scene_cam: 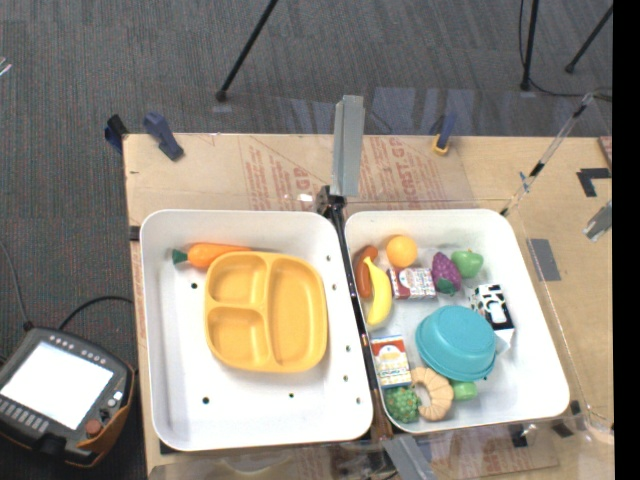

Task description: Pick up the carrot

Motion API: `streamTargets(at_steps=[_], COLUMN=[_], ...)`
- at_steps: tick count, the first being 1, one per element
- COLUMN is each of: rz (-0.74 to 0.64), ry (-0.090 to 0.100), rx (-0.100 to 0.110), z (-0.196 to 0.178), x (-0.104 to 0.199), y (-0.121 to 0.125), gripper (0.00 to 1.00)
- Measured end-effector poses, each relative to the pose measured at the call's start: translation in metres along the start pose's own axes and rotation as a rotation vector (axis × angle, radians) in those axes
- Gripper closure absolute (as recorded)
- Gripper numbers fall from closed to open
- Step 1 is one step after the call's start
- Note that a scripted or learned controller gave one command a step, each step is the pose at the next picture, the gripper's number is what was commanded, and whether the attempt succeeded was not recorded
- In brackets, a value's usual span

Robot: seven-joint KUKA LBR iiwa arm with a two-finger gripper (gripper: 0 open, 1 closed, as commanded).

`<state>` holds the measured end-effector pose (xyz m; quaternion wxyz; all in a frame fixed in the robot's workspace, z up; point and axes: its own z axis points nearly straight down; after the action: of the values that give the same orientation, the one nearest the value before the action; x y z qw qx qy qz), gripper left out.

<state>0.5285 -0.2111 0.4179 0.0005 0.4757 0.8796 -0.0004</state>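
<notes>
The carrot [208, 254] is orange with a green stem end pointing left. It lies in the left bin [170, 368] near the back wall, touching the top left corner of a yellow divided plate [266, 311].
The right bin [535, 368] holds several toy foods: a banana [378, 293], an orange [401, 250], a purple eggplant [445, 272], a teal bowl [457, 342], small cartons and a pretzel [435, 393]. A grey post [347, 153] stands behind the bins. A teach pendant [60, 393] lies at lower left.
</notes>
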Motion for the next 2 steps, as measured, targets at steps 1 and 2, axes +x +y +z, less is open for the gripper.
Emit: streamTargets(at_steps=[1,2], rz=[-0.487,-1.028], ry=[-0.005,0.0], rx=[-0.002,-0.002], z=[-0.0717,-0.0693], x=[0.0265,0.0274], y=[-0.0436,-0.0419], gripper=[1.0,1.0])
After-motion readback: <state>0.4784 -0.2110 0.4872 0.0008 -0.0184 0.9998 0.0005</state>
